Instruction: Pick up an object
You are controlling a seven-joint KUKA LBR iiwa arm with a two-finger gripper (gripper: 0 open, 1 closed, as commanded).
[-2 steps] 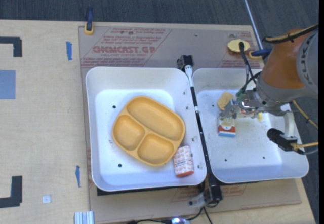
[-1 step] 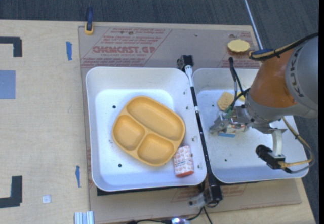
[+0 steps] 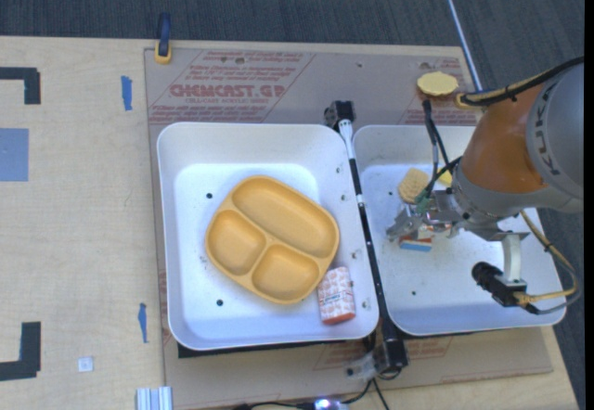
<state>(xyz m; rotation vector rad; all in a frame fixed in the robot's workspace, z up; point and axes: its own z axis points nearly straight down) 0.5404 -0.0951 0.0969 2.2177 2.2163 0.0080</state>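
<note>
My gripper [image 3: 413, 224] is low over the left half of the right bin [image 3: 445, 306], reaching in from the right on the grey and orange arm [image 3: 501, 162]. Right under it lies a small white object with red and blue edges [image 3: 418, 243], partly hidden by the gripper. I cannot tell whether the two touch. A tan round cracker-like piece [image 3: 412, 184] lies just behind the gripper. A bit of a yellow item [image 3: 445, 178] peeks out by the arm.
The left bin [image 3: 186, 158] holds a yellow divided plate [image 3: 271, 237] and a small red and white can [image 3: 336, 295] at its front right. A yellow disc [image 3: 436, 84] sits on the board behind the right bin. A black cable end [image 3: 492, 283] hangs over the right bin.
</note>
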